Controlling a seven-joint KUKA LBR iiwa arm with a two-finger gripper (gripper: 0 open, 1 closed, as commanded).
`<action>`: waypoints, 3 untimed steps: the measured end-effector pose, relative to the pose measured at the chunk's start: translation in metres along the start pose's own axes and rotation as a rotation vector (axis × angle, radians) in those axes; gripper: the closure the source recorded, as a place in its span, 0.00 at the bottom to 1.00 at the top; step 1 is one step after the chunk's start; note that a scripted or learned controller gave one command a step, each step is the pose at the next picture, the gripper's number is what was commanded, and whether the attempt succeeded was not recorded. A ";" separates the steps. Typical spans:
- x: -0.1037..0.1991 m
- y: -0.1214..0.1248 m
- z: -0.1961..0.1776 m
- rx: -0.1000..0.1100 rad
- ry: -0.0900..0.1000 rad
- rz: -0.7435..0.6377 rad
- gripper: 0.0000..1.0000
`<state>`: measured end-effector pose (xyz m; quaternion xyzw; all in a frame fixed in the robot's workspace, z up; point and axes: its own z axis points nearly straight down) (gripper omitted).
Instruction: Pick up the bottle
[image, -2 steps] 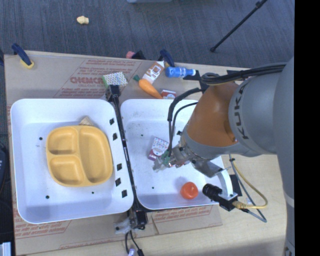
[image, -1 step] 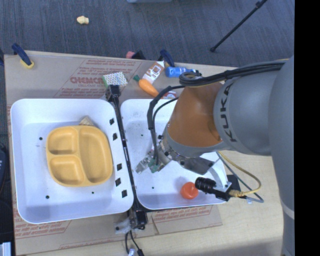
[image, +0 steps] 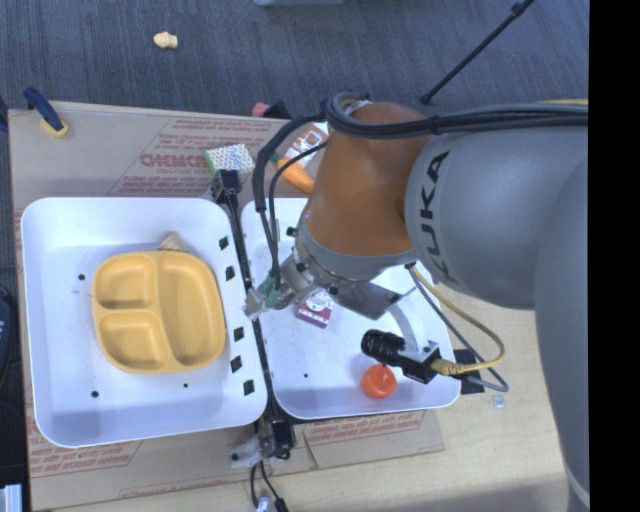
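My gripper (image: 285, 290), its state impossible to tell, hangs over the right bin (image: 330, 405); no bottle is identifiable, so grasp points stay unjudged.

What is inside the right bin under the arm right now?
In the right bin an orange ball and a small maroon packet lie in view. The arm covers most of the bin's far half, so anything beneath it is hidden.

Grey arm (image: 500, 215) entering from the right, orange band (image: 365, 185) above the wrist, wrist pitched steeply down, gripper (image: 285, 290) beneath it largely masked by the wrist body, cabling looped over the band.
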<state>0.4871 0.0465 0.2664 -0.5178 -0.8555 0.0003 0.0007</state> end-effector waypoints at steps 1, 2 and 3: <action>0.045 0.011 0.003 0.002 0.001 -0.111 1.00; 0.036 0.006 0.037 0.002 0.000 -0.144 1.00; 0.019 -0.002 -0.052 -0.001 -0.001 -0.123 1.00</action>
